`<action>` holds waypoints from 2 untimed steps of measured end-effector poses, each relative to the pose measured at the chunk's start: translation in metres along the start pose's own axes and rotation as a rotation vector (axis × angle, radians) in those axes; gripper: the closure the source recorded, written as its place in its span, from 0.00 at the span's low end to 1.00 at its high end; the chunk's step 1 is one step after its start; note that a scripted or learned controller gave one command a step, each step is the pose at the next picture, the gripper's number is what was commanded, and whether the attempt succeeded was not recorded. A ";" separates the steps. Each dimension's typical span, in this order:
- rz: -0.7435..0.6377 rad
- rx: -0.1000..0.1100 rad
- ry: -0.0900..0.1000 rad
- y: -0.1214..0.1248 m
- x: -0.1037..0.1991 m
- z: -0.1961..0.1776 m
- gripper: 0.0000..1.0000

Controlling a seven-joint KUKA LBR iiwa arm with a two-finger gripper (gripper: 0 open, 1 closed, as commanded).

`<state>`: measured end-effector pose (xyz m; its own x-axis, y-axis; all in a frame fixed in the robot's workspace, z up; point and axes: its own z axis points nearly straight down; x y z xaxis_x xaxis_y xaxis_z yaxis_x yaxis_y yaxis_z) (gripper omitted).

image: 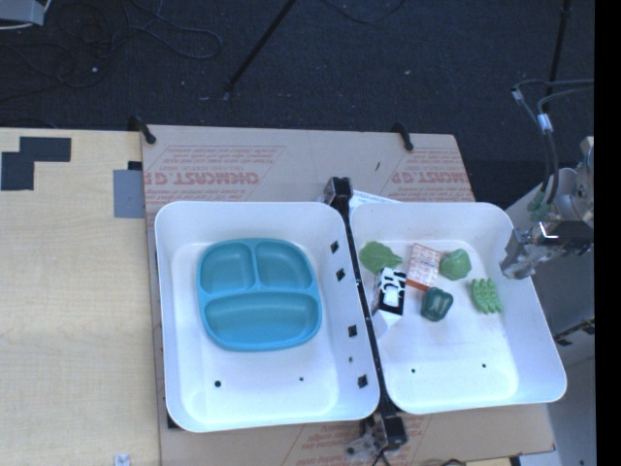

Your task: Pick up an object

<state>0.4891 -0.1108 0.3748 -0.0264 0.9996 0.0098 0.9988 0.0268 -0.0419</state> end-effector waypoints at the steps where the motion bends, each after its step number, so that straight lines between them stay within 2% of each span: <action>1: -0.007 0.003 0.001 -0.001 0.000 -0.009 1.00; 2: -0.013 0.008 0.001 -0.001 0.000 -0.017 1.00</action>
<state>0.4885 -0.1110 0.3921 -0.0394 0.9992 0.0117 0.9980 0.0399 -0.0497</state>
